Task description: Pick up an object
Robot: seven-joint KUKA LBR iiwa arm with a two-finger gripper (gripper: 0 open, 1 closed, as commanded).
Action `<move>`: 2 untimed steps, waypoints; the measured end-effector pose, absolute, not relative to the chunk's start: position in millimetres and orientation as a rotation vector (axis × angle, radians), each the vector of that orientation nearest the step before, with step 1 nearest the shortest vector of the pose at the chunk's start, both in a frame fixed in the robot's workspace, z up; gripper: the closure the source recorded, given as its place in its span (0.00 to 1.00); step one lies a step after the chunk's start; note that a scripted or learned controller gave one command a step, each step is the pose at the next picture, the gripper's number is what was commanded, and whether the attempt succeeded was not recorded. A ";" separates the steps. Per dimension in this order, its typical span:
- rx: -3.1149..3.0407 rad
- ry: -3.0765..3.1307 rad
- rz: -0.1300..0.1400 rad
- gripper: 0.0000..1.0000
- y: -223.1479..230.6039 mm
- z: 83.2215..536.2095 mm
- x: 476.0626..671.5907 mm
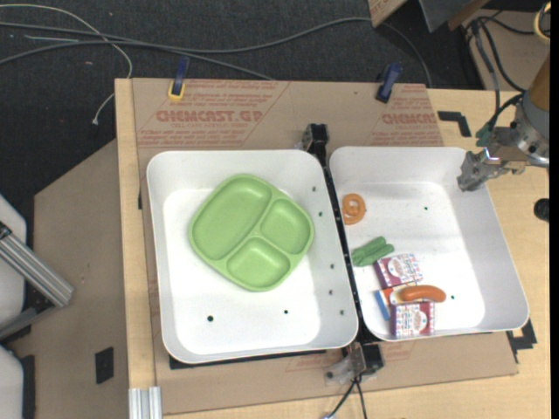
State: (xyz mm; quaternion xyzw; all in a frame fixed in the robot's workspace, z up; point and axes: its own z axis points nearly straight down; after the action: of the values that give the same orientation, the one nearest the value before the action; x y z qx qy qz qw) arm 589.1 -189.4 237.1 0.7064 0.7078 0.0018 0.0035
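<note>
The right bin holds an orange pretzel near its left wall, a green bean pod, two small purple-and-white cartons, and an orange hot dog lying between them. A green divided plate sits in the left bin. My gripper hangs over the right bin's far right corner, well away from the objects, with nothing visibly in it.
The bins rest on a cardboard sheet held by blue clamps at the back. Black clips join the bins at the back and front. Cables trail on the dark floor behind.
</note>
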 end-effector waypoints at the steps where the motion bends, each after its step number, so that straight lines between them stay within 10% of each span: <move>1: 2.216 2.220 0.004 1.00 -189.5 271.4 590.2; 2: 2.218 2.229 0.001 1.00 -145.3 260.6 593.2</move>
State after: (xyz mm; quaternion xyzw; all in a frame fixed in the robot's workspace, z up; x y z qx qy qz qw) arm 593.2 -145.3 260.6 0.7053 0.7089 0.0003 -0.0016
